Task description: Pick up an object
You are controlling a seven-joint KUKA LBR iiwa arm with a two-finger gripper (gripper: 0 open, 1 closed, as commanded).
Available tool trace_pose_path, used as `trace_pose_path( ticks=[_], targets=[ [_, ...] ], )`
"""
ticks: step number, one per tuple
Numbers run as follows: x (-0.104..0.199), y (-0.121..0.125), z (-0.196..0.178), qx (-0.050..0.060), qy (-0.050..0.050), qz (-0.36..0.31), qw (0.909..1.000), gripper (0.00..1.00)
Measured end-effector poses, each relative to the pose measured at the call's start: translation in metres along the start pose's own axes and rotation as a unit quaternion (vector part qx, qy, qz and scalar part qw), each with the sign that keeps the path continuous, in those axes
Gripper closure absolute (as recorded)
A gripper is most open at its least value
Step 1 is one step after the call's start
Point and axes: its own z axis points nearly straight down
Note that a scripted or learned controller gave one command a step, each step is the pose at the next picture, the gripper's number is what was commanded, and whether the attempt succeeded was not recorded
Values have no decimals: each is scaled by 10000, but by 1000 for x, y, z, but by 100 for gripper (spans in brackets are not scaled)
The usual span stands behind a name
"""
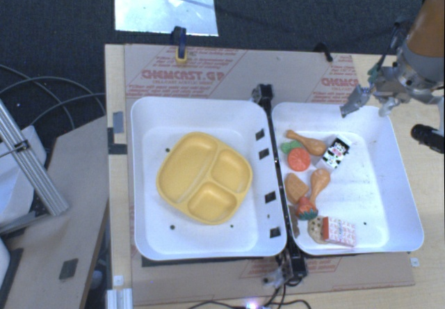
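Several toys (314,186) sat at seven o'clock from my gripper (368,100); its fingers looked spread, nothing held, I judged.

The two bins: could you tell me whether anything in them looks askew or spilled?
Nothing looks spilled or damaged. The yellow divided plate sits turned at an angle in the left bin, not square to its walls. The toy food is bunched along the right bin's left side.

Over in the right bin (389,161), two drumsticks (306,141), an orange tomato (299,159), a black-and-white box (336,153) and a red-patterned carton (340,232) lie clustered along its left side.
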Motion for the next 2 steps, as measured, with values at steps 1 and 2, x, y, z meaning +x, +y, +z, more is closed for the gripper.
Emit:
trace_pose_path(
  ticks=[1, 2],
  targets=[
    [73, -8, 165, 25, 26, -30, 10000, 0],
    [69, -5, 145, -29, 9, -7, 10000, 100]
  ],
)
